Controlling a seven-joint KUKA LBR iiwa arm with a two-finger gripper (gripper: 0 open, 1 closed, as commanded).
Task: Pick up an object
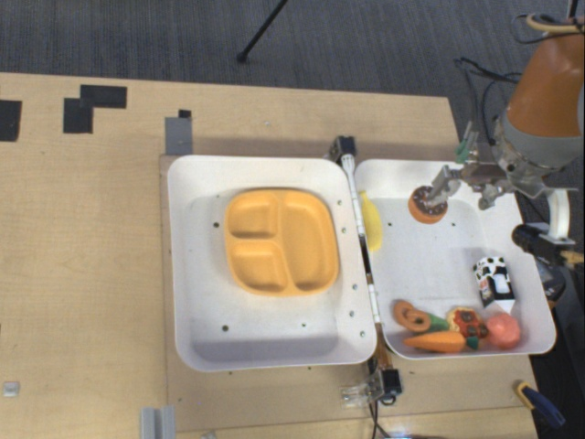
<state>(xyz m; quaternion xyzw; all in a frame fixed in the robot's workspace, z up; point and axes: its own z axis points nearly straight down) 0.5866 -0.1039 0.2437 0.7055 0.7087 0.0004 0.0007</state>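
Claw and round brown toy sit almost together near the far edge of the right bin, the toy lying just toward the divider side and slightly nearer the camera than the fingertips. Whether the fingers are spread or closed I cannot tell; the metal parts blur into one another, and nothing is plainly seen between them, so no hold can be claimed.

That toy looks the likeliest target, being closest by far. It appears roughly circular, so no long axis matters much; a short shift toward the divider and a descent would seem enough.

Other candidates lie well apart, along the bin's near edge: an orange carrot, a brown pretzel-like piece, a pink ball, and a black-and-white carton toward the right wall. A yellow banana rests against the divider. The left bin carries a yellow sectioned plate.
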